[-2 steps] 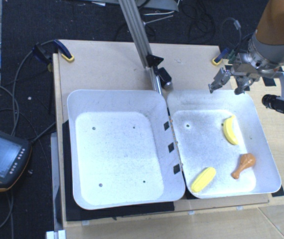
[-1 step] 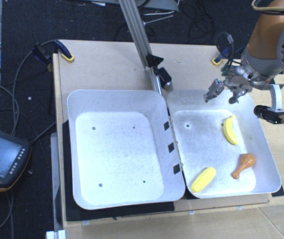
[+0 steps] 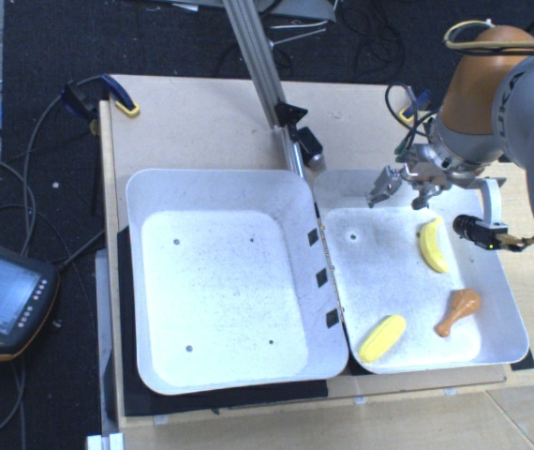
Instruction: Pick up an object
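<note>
I see the fingers [image 3: 404,182] spread apart with nothing between them, hanging over the back edge of the right-hand shallow white plastic bin [image 3: 501,293], close to its far wall. One finger points toward the bin's left side, the other sits nearer the wrist; neither touches any object that I can make out.

From there outward, the grey arm with its orange band [image 3: 481,78] reaches in from the right and bends down over the bin's far right corner. Three candidates lie in that bin: a yellow curved banana-shaped toy [image 3: 433,246] just in front of the fingers, a tan drumstick-shaped toy [image 3: 458,311] nearer the front right, and a yellow oblong corn-like toy [image 3: 381,337] by the front left corner, close to the seam with the left-hand white bin [image 3: 145,279]. All three rest on the bin floor, well apart from one another.

I judge this to be the approach step: nothing is grasped yet. The banana-shaped toy is the nearest target. The next move calls for shifting the fingers forward over it, turning them to straddle its narrow width, then descending before closing. Both bins sit on the pale wooden tabletop [image 3: 201,120].
</note>
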{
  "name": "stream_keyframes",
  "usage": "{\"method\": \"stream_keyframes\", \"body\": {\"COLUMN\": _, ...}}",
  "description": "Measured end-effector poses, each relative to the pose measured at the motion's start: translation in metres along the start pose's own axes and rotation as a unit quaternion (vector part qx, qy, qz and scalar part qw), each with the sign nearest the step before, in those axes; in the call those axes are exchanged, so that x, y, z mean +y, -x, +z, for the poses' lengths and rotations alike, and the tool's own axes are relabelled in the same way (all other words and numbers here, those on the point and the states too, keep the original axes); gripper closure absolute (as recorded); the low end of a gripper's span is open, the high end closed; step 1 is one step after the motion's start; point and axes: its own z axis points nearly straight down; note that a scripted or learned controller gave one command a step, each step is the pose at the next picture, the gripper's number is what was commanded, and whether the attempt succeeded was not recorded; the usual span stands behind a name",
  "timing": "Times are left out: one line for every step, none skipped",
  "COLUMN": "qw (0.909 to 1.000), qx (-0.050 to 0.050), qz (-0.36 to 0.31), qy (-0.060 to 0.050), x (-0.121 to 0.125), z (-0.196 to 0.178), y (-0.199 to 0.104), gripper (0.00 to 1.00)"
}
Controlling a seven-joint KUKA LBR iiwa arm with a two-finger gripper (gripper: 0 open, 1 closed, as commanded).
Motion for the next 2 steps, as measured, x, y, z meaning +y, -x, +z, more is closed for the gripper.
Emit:
{"method": "stream_keyframes", "body": {"qw": 1.0000, "qx": 0.000, "qz": 0.000, "qy": 0.000, "x": -0.001, "z": 0.053, "y": 0.000, "gripper": 0.00}}
{"method": "stream_keyframes", "body": {"qw": 1.0000, "qx": -0.001, "qz": 0.000, "qy": 0.003, "x": 0.001, "z": 0.039, "y": 0.000, "gripper": 1.00}}
